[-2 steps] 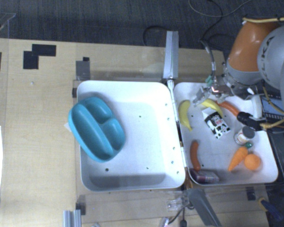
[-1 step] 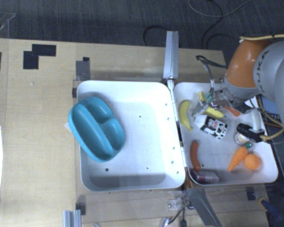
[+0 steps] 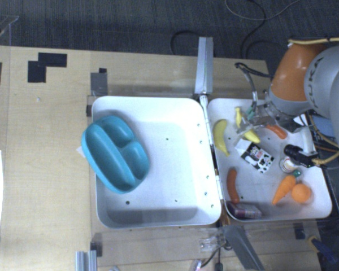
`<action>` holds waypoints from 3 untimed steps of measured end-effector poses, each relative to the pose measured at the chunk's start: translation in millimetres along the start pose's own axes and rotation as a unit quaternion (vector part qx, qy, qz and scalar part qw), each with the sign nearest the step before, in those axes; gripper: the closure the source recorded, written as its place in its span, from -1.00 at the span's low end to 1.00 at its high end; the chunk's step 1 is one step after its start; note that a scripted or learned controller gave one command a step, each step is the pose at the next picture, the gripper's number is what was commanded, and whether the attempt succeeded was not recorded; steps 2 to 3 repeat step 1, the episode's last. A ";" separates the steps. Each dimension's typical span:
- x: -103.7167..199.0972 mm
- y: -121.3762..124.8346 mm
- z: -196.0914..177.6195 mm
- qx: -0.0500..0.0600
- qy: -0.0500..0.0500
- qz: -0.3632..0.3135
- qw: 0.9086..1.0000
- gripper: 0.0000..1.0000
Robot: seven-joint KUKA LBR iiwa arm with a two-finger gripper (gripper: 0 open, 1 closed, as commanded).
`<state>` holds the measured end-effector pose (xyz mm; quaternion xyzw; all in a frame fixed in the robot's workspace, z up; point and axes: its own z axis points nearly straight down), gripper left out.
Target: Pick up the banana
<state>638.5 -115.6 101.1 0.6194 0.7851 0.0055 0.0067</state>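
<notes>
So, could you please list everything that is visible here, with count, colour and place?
White bins: 2, side by side on the bench; left bin, right bin.
Divided dish: 1, blue, left part of the left bin.
Banana: 1, yellow, right bin, near its left wall.
Small yellow pieces: 2, right bin, beside the gripper; what they are I cannot tell.
Sausage-like thing: 1, red-brown, right bin, lower left.
Carrot: 1, orange, right bin, lower right.
Orange ball: 1, touching the carrot's right side.
Black-and-white box: 1, right bin, middle.
Dark tube-like thing: 1, right bin, bottom edge.
Arm: 1, grey and orange, from the right.
Gripper: 1, above the right bin's upper part.
</notes>
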 end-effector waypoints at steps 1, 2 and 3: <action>49.7 46.0 -85.2 0.005 0.000 0.197 0.980 1.00; 49.7 46.0 -85.2 0.005 0.000 0.197 0.980 1.00; 49.7 46.0 -85.2 0.005 0.000 0.197 0.980 1.00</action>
